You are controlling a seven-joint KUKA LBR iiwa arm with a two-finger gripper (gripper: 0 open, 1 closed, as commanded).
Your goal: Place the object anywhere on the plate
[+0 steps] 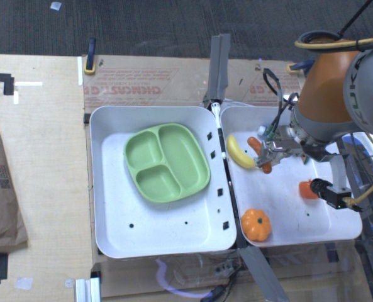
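Camera view: green sectioned plate (167, 162) lying in left bin (111, 231), tilted. Arm (337, 87) reaching in from 3 o'clock over right bin (337, 228). Gripper (266, 157) hanging low at carrot (260, 154); cannot tell whether clenched or released. Banana (239, 152) lying just at carrot's 9 o'clock. Small pumpkin (256, 224) sitting at bin's 7 o'clock. Orange block (308, 189) sitting at carrot's 4 o'clock.

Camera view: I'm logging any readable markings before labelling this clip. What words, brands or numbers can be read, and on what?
Red print on the cardboard sheet behind the bins: upside down, too blurred to read for certain.
Dark print on the brown paper bag at the left edge: too small to read.
Green plate: no text.
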